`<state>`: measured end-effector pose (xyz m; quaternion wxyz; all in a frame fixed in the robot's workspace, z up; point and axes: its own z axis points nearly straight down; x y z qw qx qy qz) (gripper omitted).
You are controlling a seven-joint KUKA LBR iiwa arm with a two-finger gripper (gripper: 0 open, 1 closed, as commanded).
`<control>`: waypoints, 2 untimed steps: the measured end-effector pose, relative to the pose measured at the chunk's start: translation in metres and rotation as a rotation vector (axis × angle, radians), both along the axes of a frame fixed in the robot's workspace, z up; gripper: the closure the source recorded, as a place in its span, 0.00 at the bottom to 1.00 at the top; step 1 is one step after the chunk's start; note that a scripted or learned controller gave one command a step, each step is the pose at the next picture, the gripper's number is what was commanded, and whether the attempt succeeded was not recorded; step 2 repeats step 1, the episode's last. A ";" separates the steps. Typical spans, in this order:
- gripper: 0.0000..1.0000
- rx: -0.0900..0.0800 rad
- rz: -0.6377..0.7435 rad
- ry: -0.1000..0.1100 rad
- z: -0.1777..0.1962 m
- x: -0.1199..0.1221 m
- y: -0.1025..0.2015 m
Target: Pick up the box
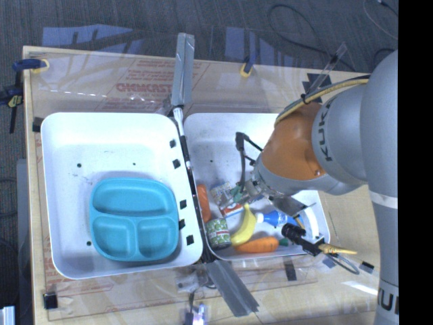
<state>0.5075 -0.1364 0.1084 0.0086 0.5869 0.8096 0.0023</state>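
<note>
A small printed box (229, 196) with green and red markings lies in the right bin (210, 141), near its middle. My gripper (252, 187) reaches down into that bin just to the right of the box, under the orange wrist band. The wrist hides most of the gripper and part of the box. I cannot tell whether the gripper touches the box.
Around the box lie a yellow banana (245, 226), a carrot (257, 246) at the front wall, another orange piece (202, 203) by the left wall, a small can (218, 233) and a blue-and-white item (276, 219). The left bin (74, 141) holds a blue divided tray (134, 218).
</note>
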 end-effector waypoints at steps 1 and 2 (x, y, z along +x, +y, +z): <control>1.00 0.007 -0.025 0.019 0.083 -0.031 0.069; 1.00 0.007 -0.025 0.019 0.083 -0.031 0.069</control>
